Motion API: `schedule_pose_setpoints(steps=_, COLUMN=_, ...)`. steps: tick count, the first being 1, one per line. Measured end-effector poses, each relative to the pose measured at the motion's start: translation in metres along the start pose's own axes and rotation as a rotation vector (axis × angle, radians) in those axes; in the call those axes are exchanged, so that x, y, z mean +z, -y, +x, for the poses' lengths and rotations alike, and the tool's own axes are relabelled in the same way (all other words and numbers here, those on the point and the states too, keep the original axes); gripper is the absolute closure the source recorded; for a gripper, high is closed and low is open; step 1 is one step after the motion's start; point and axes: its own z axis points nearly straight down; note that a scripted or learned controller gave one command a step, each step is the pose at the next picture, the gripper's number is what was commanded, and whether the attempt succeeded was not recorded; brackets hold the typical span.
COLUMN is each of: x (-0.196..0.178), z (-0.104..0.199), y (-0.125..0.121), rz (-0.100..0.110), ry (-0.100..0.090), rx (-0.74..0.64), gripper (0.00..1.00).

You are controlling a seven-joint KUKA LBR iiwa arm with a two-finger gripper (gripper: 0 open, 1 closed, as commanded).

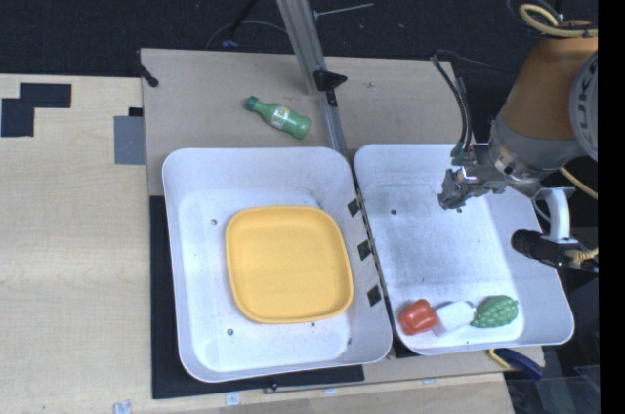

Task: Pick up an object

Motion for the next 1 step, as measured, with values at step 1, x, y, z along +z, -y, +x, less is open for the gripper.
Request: schedule_pose_setpoints(steps=1, x=-0.0525, z=-0.0006, y=-0.0009, rz=-0.001, ry=0.000, rx=0.000, gripper=1.00)
